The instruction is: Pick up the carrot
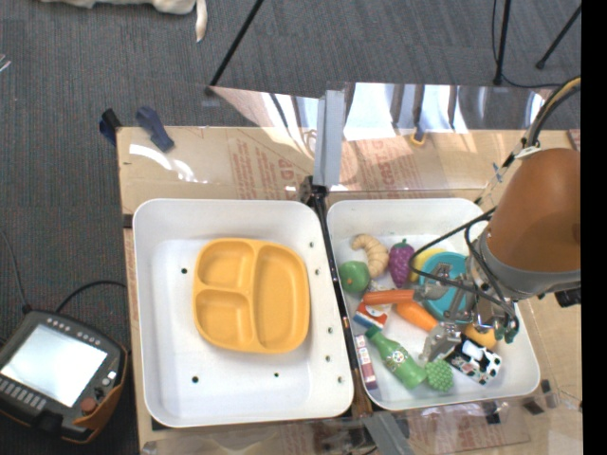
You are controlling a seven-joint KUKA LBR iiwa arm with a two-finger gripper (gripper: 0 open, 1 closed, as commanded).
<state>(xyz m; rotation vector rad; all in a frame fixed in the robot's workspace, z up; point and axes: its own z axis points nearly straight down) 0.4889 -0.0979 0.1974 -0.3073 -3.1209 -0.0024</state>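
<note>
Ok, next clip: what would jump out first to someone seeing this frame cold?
Probably the yellow divided plate, alone in the left bin. Next, the right bin with its heap of toy food: a carrot, a green bottle, purple grapes and a green apple. The arm's orange band looms at the right, with the gripper low beside the carrot.

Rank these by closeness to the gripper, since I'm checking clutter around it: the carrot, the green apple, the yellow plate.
From the gripper:
1. Carrot, just up-left, right bin.
2. Green apple, farther left, by the right bin's left wall.
3. Yellow plate, in the left bin.
</note>
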